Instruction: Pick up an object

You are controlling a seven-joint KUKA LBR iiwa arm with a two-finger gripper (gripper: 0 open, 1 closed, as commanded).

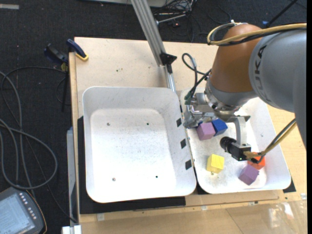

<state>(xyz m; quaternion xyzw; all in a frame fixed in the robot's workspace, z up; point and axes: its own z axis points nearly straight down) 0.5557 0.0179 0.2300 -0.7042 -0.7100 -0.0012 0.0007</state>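
Single fixed camera above the bench (122, 57), looking down at a slant. Both white bins fall in frame: left bin (97, 96) central, right bin (278, 179) toward 4 o'clock. The arm (263, 62) enters from 2 o'clock.

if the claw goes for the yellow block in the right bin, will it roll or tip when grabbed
The yellow block looks cube-like with flat faces, so it probably won't roll. It sits apart from the purple blocks on the right bin floor, so a push would likely just slide it. It seems stiff and light, perhaps foam or wood.
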